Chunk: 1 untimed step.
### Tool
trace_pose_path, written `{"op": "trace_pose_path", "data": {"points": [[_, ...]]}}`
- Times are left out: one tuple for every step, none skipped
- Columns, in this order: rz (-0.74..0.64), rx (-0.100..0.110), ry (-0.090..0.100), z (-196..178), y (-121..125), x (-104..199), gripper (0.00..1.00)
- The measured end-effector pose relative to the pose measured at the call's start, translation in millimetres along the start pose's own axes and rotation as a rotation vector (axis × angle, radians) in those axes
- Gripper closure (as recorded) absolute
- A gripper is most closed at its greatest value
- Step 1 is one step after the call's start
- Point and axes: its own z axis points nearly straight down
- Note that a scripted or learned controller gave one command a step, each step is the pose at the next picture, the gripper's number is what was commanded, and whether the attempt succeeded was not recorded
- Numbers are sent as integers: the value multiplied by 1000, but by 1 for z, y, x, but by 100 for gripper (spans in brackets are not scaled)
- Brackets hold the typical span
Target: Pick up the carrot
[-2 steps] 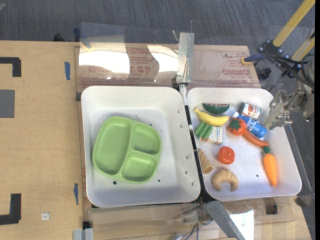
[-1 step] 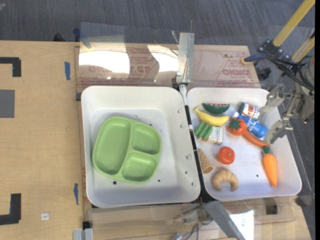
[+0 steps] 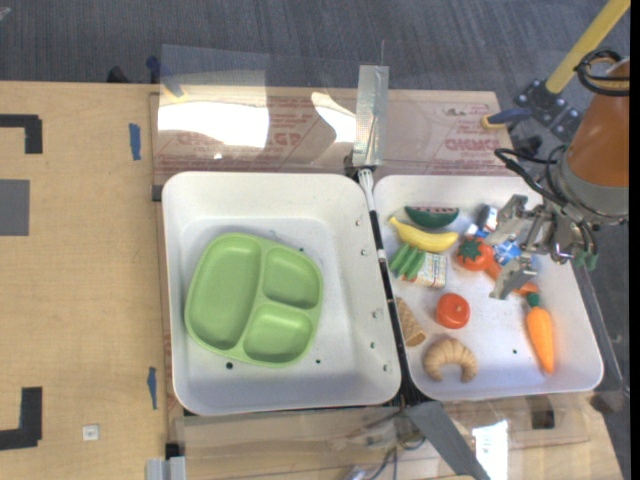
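Camera view: claw (image 3: 512, 268) above carrot (image 3: 540, 336)

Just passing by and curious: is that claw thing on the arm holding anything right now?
Tool: hangs over the right bin, just above the carrot; nothing seen in its grip, and open or closed cannot be told.

A green three-compartment plastic plate (image 3: 254, 298) is lying in the left shallow white bin (image 3: 200, 203). Right of that plate, across the divider, the right white bin (image 3: 580, 368) is holding toy foods: a watermelon slice (image 3: 431, 214) is sitting farthest up, a yellow banana (image 3: 423, 236) is curving just below it, a red tomato (image 3: 453, 311) is resting lower down, and a tan croissant (image 3: 452, 359) is lying nearest the front rim.
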Motion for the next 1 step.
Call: {"op": "trace_pose_path", "data": {"points": [[-1, 1, -23, 96, -46, -29, 0]]}}
